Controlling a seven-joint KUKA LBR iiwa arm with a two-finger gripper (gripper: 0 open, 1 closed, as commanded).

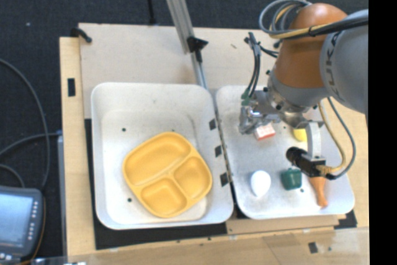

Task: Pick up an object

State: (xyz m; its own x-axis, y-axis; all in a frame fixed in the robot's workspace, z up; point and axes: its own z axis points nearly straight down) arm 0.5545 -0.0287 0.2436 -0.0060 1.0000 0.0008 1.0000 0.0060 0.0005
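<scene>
While the gripper (251,121) hangs low over the right bin (231,133), near its far left wall, I see a small red-and-white object (265,132) just to its right, seemingly touching. I cannot tell its state. The white egg-shaped piece (260,182) lies nearer the camera, well apart from it.

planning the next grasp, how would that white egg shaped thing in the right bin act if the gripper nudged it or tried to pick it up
The white egg looks rounded and smooth, so a nudge would probably make it roll or wobble across the bin. Its curved sides may slip out of a pinch unless it is gripped across the middle. It lies apart from the green piece, so a short roll probably would not hit anything.
</scene>
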